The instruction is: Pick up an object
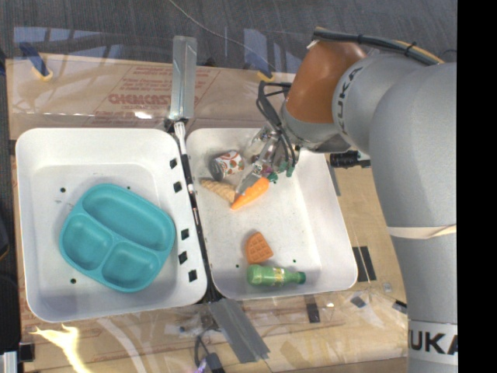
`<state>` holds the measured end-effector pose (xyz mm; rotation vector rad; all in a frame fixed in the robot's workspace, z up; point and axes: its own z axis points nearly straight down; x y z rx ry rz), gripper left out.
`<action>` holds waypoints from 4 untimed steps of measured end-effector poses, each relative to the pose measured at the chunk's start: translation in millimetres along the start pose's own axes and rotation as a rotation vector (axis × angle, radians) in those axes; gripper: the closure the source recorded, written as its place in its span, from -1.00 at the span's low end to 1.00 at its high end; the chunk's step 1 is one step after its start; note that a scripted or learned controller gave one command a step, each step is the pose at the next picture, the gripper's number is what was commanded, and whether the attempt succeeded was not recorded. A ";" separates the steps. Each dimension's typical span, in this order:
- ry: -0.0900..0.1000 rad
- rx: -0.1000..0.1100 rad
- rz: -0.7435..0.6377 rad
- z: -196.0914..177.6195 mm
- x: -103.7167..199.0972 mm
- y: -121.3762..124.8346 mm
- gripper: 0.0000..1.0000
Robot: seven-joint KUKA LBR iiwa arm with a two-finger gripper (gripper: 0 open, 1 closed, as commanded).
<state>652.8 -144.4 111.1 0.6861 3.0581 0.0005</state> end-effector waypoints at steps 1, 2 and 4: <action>0.007 0.003 0.395 17.1 31.5 25.8 -1.00; 0.004 0.010 0.390 5.4 30.1 23.1 1.00; 0.009 0.010 1.213 -80.6 98.6 138.7 1.00</action>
